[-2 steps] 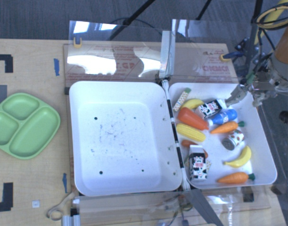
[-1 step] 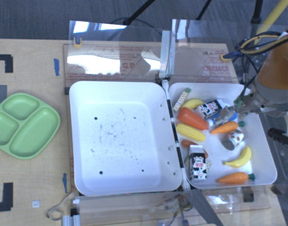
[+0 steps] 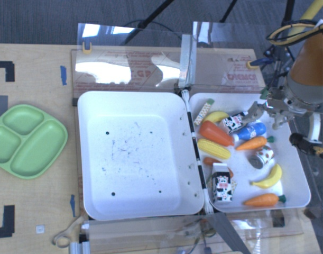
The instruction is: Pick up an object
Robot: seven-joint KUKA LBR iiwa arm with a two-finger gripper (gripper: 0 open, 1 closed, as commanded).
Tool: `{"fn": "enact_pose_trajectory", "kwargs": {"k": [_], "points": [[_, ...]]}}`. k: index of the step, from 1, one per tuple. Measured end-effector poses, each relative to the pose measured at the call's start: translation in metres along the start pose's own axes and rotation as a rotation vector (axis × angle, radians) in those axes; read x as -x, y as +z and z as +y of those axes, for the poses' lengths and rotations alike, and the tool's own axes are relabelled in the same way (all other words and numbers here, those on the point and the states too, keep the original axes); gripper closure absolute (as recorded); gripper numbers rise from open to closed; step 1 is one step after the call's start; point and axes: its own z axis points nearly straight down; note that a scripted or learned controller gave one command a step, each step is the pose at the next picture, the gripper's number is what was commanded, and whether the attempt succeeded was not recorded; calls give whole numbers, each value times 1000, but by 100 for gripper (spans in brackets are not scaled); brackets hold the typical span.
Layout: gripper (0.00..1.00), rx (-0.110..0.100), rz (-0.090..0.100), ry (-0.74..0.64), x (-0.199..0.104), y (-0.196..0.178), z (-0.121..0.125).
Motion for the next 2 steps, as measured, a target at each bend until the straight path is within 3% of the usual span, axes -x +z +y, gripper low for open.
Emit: {"fn": "enact_pose_trajectory", "kwargs": {"k": [1,2], "points": [[0,6,-1,-214,28,52,-56],[0,2,1,-290,43,97,-25]]}}
